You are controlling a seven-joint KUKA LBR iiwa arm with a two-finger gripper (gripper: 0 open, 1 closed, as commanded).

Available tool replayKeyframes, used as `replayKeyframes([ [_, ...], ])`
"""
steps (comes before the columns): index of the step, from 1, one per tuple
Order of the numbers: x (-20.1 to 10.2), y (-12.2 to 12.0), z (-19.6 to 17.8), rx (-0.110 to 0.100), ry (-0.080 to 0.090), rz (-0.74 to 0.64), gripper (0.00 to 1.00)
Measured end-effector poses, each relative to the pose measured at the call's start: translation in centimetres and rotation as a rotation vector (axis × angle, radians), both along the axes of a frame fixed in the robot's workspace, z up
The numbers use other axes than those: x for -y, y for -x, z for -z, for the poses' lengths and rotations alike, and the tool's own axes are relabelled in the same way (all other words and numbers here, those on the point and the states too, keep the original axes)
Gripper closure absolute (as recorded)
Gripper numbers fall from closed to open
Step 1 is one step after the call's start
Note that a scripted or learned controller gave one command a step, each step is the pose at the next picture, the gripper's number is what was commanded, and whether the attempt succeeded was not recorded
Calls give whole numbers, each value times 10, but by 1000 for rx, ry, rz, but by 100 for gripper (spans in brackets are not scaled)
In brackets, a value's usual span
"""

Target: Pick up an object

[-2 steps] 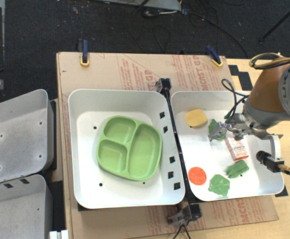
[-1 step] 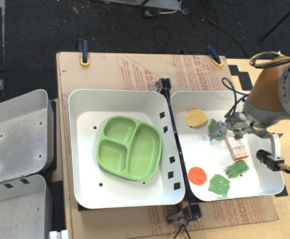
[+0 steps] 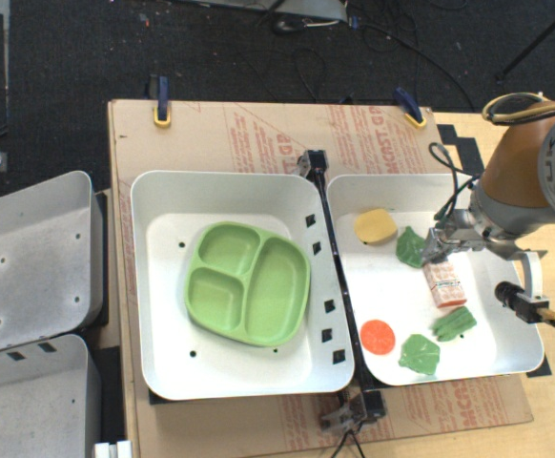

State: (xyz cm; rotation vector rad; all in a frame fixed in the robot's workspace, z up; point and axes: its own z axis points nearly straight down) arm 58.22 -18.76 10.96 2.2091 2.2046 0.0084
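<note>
The right bin (image 3: 506,351) holds a yellow rounded piece (image 3: 376,224), a green piece (image 3: 410,246), a red-and-white small box (image 3: 445,284), an orange disc (image 3: 378,336) and two more green pieces (image 3: 455,323) (image 3: 419,354). My gripper (image 3: 441,244) reaches in from the right and hangs low over the bin, just right of the upper green piece and above the top end of the small box. The wrist hides its fingertips from this angle.
The left bin (image 3: 163,208) carries a green divided tray (image 3: 247,282). A black divider (image 3: 327,256) runs between the two bins. White panels (image 3: 30,256) lie off the bench to the left. The arm's grey and orange body (image 3: 521,179) stands over the right bin's far right corner.
</note>
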Motion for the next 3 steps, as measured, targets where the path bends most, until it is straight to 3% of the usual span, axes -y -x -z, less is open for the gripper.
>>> replayKeyframes([
  [1, -1, -5, -44, -14, -10, -4, 100],
  [2, -3, -11, -107, -12, -9, -5, 100],
  [3, -3, -11, -128, -15, -10, -5, 100],
])
